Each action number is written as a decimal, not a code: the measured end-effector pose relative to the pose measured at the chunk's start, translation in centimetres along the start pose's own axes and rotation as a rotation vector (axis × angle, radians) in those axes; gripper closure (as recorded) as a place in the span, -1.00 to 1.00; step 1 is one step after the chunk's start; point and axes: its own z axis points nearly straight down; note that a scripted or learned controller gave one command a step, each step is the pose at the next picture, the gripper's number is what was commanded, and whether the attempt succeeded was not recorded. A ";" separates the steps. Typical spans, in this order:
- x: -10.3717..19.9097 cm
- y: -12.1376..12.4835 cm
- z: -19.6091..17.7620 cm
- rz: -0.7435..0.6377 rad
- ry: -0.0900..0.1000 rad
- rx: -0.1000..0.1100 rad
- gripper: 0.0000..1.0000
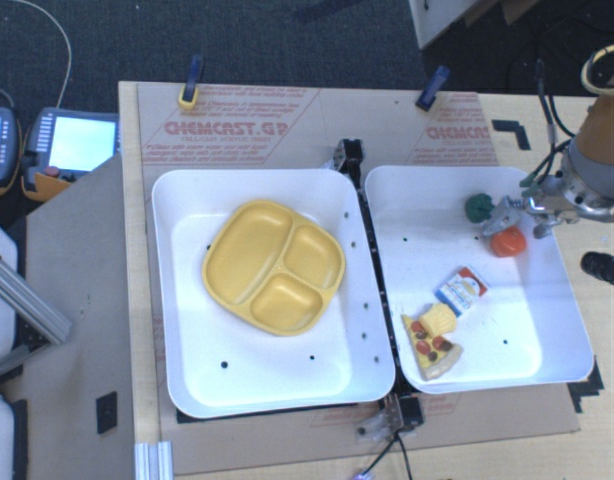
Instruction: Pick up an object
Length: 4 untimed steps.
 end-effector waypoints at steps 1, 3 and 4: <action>-0.2 -0.6 4.5 0.002 -0.001 0.000 -1.00; -0.1 -0.5 5.4 0.000 -0.001 -0.005 1.00; 0.7 0.1 0.3 0.000 -0.004 -0.010 1.00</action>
